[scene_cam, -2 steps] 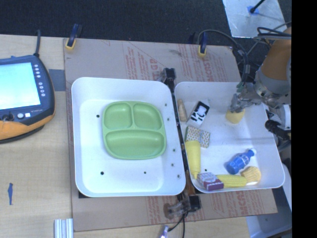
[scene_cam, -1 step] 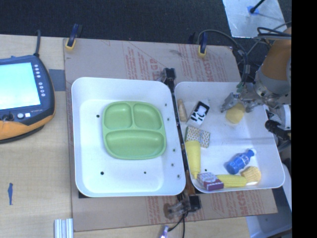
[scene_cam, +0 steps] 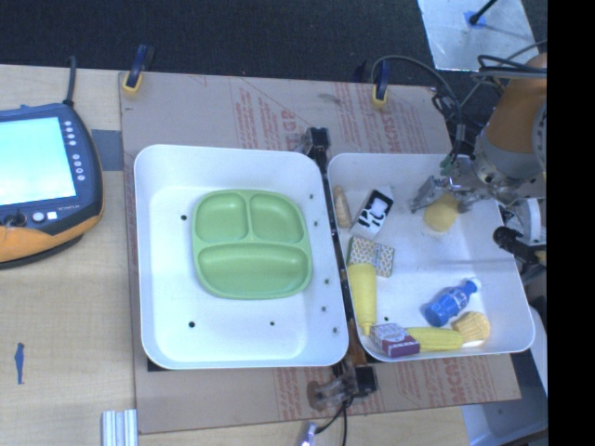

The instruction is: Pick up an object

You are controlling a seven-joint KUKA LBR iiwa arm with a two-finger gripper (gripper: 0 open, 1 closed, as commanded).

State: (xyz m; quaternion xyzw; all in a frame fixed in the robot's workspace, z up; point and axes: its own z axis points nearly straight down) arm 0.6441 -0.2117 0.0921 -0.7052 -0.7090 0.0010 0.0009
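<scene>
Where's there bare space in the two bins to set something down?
Left bin: white floor all around the green divided plate, widest along its near edge. Right bin: a bare patch mid-floor between the patterned packet and blue bottle. Its near edge is crowded.

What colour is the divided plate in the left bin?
Light green: the three-compartment plastic plate shows clearly in the camera view.
</scene>
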